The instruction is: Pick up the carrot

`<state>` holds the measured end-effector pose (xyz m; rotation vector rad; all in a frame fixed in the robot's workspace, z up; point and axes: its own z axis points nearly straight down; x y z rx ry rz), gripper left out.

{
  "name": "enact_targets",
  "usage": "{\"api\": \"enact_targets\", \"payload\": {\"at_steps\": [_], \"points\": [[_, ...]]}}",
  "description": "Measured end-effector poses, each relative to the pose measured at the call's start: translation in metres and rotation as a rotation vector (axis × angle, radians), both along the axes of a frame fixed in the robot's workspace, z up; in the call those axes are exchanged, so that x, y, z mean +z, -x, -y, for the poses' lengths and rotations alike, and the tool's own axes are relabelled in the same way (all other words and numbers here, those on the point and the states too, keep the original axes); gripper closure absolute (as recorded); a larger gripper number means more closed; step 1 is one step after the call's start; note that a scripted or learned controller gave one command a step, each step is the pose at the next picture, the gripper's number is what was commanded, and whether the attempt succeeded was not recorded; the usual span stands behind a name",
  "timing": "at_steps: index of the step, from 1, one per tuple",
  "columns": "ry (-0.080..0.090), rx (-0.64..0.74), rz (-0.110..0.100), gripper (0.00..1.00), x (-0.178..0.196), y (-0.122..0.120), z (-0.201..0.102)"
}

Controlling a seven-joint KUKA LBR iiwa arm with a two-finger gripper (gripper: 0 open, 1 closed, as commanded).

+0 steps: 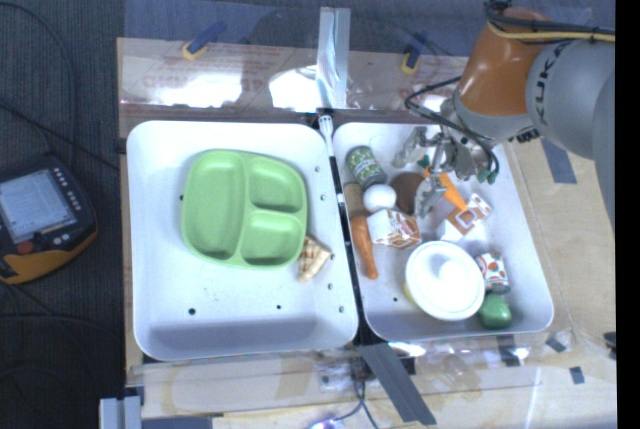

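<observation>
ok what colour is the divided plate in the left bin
Light green; the divided plate shows best in the camera view.

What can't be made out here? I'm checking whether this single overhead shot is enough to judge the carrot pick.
- Gripper: small and tangled with clutter in the camera view, so whether it is open or shut cannot be told.
- Orange piece under the gripper: too small to identify.
- Carrot: its upper end meets the bin divider and a white ball; contact is unclear.
- Can: label too small to read.
</observation>
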<state>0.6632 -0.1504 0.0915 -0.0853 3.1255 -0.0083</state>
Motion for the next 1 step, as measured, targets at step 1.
{"api": "enact_targets", "payload": {"at_steps": [1], "points": [[0.002,0.001,0.007,1.0,0.0116,-0.0019,-0.0007]]}}
